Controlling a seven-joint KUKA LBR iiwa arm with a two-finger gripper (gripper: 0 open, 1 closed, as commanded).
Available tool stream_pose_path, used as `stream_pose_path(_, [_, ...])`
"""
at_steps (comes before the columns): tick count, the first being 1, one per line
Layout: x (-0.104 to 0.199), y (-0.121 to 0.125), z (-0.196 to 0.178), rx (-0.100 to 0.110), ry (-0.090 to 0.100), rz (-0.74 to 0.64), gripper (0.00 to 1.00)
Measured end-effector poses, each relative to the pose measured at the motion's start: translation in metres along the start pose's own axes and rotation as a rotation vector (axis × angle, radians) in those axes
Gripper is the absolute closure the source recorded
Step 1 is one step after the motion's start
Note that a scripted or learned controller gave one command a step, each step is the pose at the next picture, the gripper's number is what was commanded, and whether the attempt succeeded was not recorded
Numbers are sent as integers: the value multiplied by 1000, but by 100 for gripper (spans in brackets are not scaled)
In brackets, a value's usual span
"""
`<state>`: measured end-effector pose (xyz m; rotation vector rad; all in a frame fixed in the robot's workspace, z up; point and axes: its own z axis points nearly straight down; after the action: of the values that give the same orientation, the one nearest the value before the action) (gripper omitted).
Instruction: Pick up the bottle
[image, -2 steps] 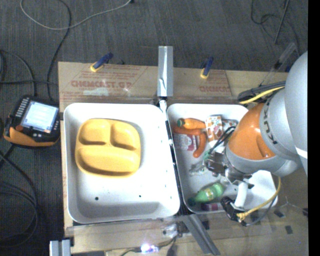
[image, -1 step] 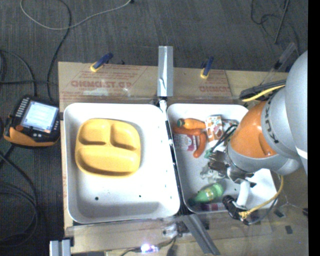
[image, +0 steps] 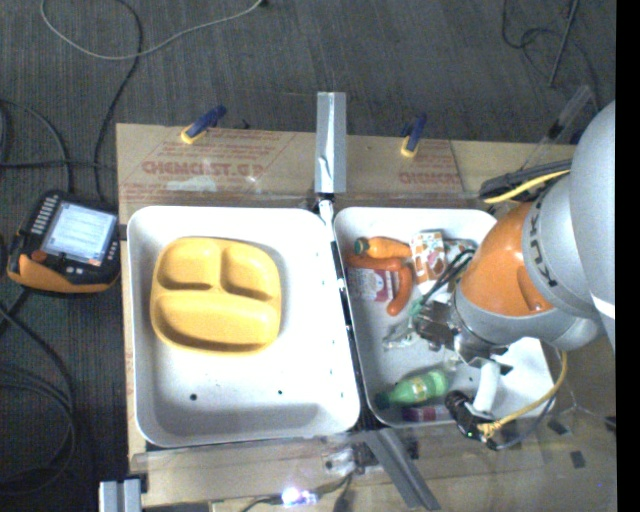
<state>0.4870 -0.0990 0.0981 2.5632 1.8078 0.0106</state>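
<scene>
A small green bottle (image: 420, 386) lies on its side near the front wall of the right bin (image: 520, 392). Its cap end points left. My gripper (image: 430, 322) hangs over the middle of that bin, below the orange wrist band, just behind and above the bottle. Dark gripper parts and cables hide what lies directly under it. Nothing can be seen held in it.
Behind the gripper the right bin holds a carrot (image: 378, 246), an orange sausage-shaped toy (image: 402, 290), a printed packet (image: 428, 252) and a red-and-white pack (image: 374, 284). A yellow divided plate (image: 216, 293) lies in the left bin (image: 240, 400). A pendant (image: 68, 240) sits far left.
</scene>
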Motion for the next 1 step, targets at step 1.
stream_pose_path(1, [-56, 21, 9, 0, 2, 162, 0])
